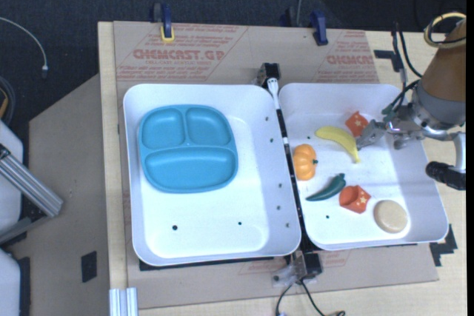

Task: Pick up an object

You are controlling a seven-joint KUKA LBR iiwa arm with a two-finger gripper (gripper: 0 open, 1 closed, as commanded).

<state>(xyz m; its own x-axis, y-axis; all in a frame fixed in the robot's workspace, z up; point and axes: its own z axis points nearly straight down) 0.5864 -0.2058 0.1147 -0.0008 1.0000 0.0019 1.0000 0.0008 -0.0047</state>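
The right bin [415, 233] holds a yellow banana [339, 140], an orange pumpkin-like piece [304, 161], a dark green pepper [326, 189], a red piece [355, 198], a beige round disc [390, 216] and another red piece [357, 122] near the far side. My gripper [372, 132] reaches in from the right, low over the bin, its tips just right of the far red piece and the banana's right end. Nothing shows between its fingers.
The left bin [252, 226] holds a blue divided plate [189, 147]. A black hinge strip [284, 152] runs between the bins. Blue clamps [166, 20] hold the cardboard at the back. The arm's orange band [446, 74] rises over the right bin's far right corner.
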